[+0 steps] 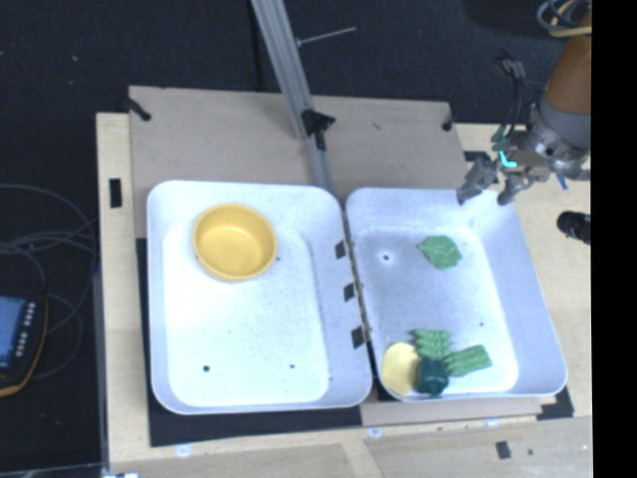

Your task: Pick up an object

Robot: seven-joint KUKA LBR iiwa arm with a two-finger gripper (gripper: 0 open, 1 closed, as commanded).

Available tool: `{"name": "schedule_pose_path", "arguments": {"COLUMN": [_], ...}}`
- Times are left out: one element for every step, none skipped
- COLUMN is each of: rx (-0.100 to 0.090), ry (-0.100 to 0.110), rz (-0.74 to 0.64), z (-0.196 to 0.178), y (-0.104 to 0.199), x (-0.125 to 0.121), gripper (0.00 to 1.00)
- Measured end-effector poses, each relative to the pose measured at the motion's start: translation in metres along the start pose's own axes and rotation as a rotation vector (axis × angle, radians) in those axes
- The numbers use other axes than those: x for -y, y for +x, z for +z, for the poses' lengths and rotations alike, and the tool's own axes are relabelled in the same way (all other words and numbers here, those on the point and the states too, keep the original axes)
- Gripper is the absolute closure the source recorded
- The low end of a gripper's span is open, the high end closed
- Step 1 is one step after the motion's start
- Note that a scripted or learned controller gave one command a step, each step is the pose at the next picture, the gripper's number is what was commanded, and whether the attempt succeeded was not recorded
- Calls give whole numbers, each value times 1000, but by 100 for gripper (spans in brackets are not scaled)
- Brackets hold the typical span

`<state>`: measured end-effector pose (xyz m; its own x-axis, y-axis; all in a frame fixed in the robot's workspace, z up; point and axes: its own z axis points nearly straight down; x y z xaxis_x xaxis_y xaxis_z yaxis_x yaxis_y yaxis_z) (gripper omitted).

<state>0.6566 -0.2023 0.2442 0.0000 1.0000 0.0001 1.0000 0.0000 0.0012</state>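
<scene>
My gripper (490, 189) hangs over the far right corner of the right bin (518, 267), open, with nothing between its two dark fingers. A crumpled green object (439, 252) lies in the right bin's upper middle, below and left of the gripper. At the bin's near edge sit a pale yellow round object (399, 367), a dark teal object (432, 376) and a green toothed piece (453, 354), bunched together. A yellow bowl (235, 242) rests in the left bin (239, 366), toward its far left.
A grey metal pole (287, 58) slants down from the top to the gap between the bins. Black clips (350, 292) line the divide between them. A device with a blue screen (15, 335) lies off the bench at left.
</scene>
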Motion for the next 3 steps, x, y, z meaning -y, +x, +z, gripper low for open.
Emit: {"name": "schedule_pose_path", "arguments": {"rx": [0,0,1], "ry": [0,4,4], "rz": [0,0,0], "z": [0,49,94], "y": [0,5,8], "x": [0,-7,-12], "gripper": [0,0,0]}}
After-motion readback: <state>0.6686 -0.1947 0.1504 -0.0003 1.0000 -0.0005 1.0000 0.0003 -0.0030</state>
